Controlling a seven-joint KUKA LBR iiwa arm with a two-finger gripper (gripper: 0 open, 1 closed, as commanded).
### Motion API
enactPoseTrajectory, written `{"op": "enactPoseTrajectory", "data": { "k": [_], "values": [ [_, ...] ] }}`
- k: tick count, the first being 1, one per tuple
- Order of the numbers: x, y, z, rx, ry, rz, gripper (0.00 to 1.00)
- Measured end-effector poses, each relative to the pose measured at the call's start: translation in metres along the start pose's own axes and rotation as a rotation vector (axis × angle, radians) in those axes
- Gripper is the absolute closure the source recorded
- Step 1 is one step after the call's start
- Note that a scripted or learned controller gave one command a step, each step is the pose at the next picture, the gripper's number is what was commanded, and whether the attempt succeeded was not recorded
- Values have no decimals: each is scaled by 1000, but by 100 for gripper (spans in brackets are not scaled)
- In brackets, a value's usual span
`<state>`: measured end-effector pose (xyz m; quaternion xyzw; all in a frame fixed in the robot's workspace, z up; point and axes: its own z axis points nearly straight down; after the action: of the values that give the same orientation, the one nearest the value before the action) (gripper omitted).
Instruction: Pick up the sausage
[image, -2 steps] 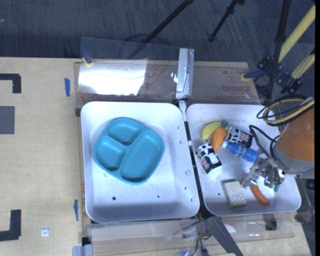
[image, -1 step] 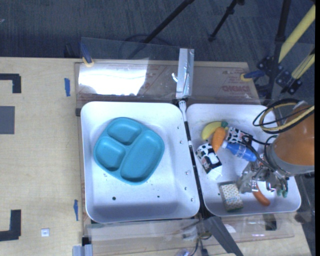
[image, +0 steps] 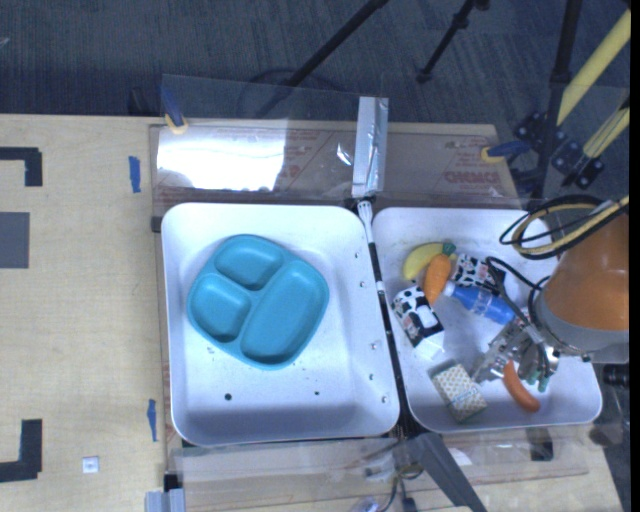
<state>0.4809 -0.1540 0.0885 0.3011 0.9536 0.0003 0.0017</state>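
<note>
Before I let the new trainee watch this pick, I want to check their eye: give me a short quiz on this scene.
1. True or false: the sausage lies in the right bin.
2. Which item sits in the left bin? A) banana B) blue divided plate C) carrot
3. Fill in: the sausage lies right by the ____, near the bin's front edge.

Key:
1. True.
2. B, the blue divided plate; the banana and carrot are in the right bin.
3. gripper, at the end of the arm's orange-banded wrist.
</note>
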Motion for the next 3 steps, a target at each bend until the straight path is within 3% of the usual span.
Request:
{"op": "enactPoseTrajectory", "data": {
  "k": [1, 2, 3],
  "values": [
    [-1, 0, 0, -4, -1, 327, 100],
    [-34, -33, 1, -3, -2, 1092, 100],
    [-17, 18, -16, 4, 1, 1144, 100]
  ]
}}
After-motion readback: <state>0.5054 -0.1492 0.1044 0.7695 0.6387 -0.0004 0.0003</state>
